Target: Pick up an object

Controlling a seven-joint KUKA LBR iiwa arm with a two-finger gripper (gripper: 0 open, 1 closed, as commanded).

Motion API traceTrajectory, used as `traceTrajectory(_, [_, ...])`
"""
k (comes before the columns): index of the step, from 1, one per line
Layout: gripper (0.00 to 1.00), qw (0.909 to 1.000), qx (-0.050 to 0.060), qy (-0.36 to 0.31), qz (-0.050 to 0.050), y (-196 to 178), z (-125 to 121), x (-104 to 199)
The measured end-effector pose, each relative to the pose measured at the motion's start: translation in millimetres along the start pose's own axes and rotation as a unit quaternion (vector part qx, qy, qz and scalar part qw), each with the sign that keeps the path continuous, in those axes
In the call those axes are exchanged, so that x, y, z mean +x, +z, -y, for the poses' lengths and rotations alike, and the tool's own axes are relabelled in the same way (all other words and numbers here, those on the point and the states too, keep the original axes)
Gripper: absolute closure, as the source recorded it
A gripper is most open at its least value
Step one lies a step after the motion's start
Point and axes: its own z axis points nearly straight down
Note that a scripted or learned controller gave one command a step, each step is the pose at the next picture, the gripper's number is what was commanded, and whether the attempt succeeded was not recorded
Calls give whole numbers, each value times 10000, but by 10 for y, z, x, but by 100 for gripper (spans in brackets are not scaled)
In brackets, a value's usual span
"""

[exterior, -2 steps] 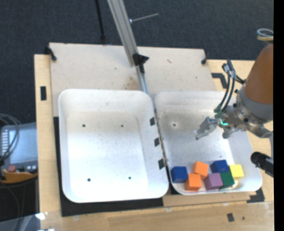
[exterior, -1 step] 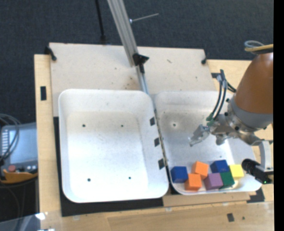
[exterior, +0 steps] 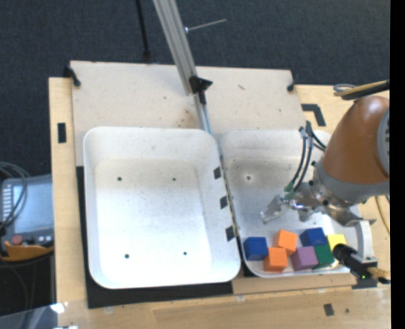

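Note:
Several small blocks lie clustered at the front of the right bin (exterior: 257,156): a blue block (exterior: 255,247), two orange blocks (exterior: 287,239) (exterior: 277,258), a purple block (exterior: 303,258), a second blue block (exterior: 313,236), a green block (exterior: 323,255) and a yellow block (exterior: 336,242). My gripper (exterior: 286,211) hangs just behind and above this cluster, over the bin's middle right. It is open with nothing between its fingers. The arm's orange band (exterior: 356,142) hides the bin's right side.
The left bin (exterior: 99,184) lies beside the right one, a low divider wall (exterior: 226,197) between them. A slanted metal post (exterior: 178,40) rises from the back of the bench. A grey device with cables (exterior: 20,214) sits off the bench's left edge.

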Motion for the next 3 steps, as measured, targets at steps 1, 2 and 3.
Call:
traceTrajectory(1, [0, 10000, 11, 4, -2, 592, -4, -96])
traceTrajectory(2, [100, 10000, -47, 33, -1, 451, -34, -94])
traceTrajectory(3, [100, 10000, -53, 34, 6, -66, 21, -179])
